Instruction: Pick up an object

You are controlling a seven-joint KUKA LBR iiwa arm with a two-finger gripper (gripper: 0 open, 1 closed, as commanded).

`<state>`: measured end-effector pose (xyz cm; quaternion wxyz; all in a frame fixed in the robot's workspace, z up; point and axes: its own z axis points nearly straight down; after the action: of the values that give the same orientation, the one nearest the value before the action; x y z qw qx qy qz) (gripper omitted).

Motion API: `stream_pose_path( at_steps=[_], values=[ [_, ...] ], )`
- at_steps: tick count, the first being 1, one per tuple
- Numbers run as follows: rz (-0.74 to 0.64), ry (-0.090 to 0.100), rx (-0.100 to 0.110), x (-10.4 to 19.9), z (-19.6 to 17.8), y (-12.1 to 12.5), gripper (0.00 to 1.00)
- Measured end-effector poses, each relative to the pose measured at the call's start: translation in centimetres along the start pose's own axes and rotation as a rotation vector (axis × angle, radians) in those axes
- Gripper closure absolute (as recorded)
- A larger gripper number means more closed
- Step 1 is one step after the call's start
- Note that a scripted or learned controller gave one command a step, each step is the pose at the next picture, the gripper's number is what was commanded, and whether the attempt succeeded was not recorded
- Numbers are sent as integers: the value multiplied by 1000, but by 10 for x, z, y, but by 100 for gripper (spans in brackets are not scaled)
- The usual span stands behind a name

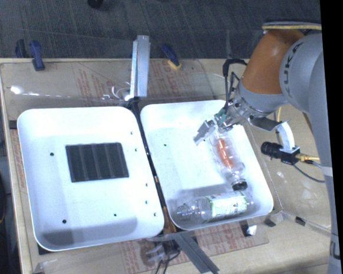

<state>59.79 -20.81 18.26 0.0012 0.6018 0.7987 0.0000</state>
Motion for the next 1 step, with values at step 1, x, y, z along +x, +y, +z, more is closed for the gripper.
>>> stream_pose_path(
  at_steps=[1],
  values=[
    [-74,1,2,-4,-15,14,0]
  ],
)
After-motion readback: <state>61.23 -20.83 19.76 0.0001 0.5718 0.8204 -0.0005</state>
